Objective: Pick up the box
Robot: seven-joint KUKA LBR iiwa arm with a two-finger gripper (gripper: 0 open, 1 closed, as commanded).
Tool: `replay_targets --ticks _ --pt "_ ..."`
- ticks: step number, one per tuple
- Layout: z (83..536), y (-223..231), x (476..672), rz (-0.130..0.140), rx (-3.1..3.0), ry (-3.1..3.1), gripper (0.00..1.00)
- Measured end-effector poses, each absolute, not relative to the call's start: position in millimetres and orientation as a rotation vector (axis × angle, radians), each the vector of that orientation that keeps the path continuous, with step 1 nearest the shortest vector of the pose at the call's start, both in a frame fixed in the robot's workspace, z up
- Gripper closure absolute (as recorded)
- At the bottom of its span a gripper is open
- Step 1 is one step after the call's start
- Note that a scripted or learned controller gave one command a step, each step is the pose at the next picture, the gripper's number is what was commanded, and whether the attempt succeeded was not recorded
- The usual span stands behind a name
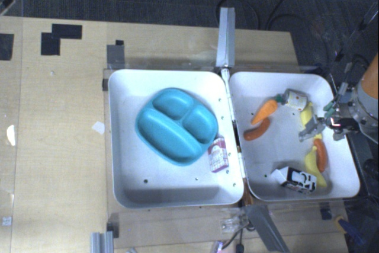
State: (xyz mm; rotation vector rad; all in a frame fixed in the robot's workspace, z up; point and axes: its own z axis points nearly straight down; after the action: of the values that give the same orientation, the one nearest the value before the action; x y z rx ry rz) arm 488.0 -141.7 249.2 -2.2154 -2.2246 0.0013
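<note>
Camera view: my gripper (317, 127) sits over the right bin (278, 151), at roughly 3 o'clock of that bin. Jaw state: cannot tell, too blurred and small. Nothing visibly held.

Just below me, at 6 o'clock, an orange-red sausage-like toy (321, 154) lies against a banana (311, 164). The box (299, 179) is at about 7 o'clock from me, at 6 o'clock of the right bin near the front wall. It is black and white, lying flat and skewed, with its right end touching or nearly touching the banana.

Judgement: small cardboard carton, probably light, stiff but crushable, with a printed surface that may be a bit slick. Best hold is across the short width near the middle, away from the banana end, with a modest squeeze.

Further out are a carrot (265, 111) and a red sausage (256, 132) at 10 o'clock. The left bin (148, 181) holds a blue divided plate (176, 124) and a small red-and-white pack (218, 155).
</note>
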Motion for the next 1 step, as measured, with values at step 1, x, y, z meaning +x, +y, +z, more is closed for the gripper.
replay_targets --ticks 1 --pt "90.9 -146.1 539.6 -0.004 -2.119 -2.322 0.0"
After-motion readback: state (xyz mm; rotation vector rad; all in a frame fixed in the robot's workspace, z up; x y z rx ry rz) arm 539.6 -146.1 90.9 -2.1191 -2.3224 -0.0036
